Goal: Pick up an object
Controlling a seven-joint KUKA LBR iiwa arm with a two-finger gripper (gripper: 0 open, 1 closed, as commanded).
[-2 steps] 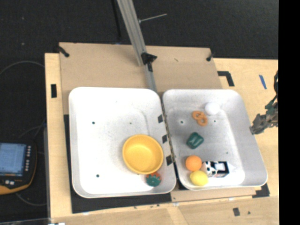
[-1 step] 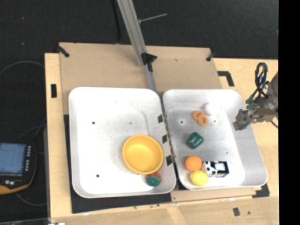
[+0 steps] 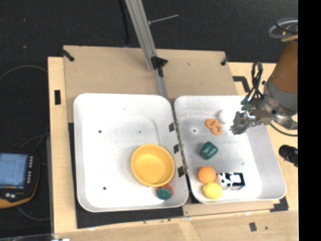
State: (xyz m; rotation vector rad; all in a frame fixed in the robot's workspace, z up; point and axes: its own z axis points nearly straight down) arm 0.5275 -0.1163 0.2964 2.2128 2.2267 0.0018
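Camera view: looks down at a slant on two white bins side by side
Arm: grey with orange band, enters from 3 o'clock, wrist over upper right part of the right bin (image 3: 261, 149)
Gripper (image 3: 237, 127): low over the bin's upper right area, tips toward 8 o'clock; state of the claw cannot be told, too small and dark
Held thing: nothing seen at the claw
Nearest thing: orange pretzel-shaped piece (image 3: 214, 126), at 9 o'clock from the claw, just beside it, apart; small white object (image 3: 222, 115) near it at about 10 o'clock from the claw
Long axis of pretzel piece: roughly from 11 to 5 o'clock, so likely crosswise to the approach
Other candidates: green block (image 3: 208, 149) at 7 o'clock, farther; orange ball (image 3: 206, 174), yellow ball (image 3: 212, 190) and black-and-white box (image 3: 233, 181) grouped near the front rim, well apart from the claw
Left bin (image 3: 100, 114): yellow bowl (image 3: 153, 164) with a small green and red thing (image 3: 164, 191) at its 5 o'clock, far from the claw
Judgement: pretzel piece the likely target; short shift toward 9 o'clock, then descent needed
Risk: thin flat piece, may slip
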